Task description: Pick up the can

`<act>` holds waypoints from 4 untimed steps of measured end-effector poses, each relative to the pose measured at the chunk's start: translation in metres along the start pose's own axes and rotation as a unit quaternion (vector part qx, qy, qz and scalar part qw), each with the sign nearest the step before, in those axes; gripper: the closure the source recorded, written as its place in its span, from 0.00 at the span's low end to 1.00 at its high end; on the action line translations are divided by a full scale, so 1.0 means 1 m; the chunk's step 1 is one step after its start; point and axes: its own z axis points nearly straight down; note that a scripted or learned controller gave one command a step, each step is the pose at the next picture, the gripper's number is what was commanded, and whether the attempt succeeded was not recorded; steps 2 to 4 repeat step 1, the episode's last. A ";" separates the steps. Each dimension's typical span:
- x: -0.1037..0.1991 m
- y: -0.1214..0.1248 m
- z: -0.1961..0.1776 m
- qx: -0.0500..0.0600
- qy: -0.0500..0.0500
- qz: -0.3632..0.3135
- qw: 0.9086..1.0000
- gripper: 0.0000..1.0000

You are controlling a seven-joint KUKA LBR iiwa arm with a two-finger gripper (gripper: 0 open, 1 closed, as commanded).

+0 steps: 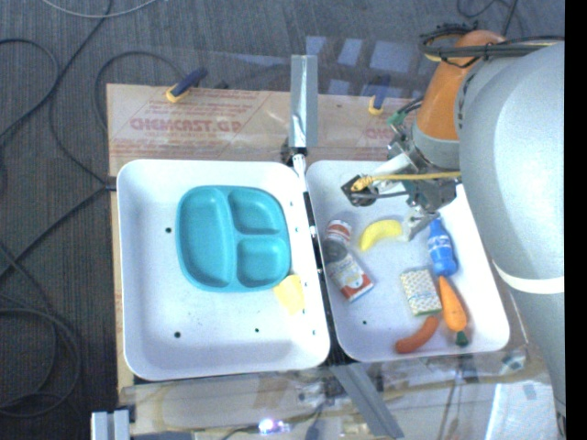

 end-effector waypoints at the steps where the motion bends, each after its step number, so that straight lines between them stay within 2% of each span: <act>1: -0.006 0.030 0.092 -0.003 0.004 0.100 0.995 0.00; 4: -0.006 0.030 0.092 -0.003 0.004 0.100 0.995 0.00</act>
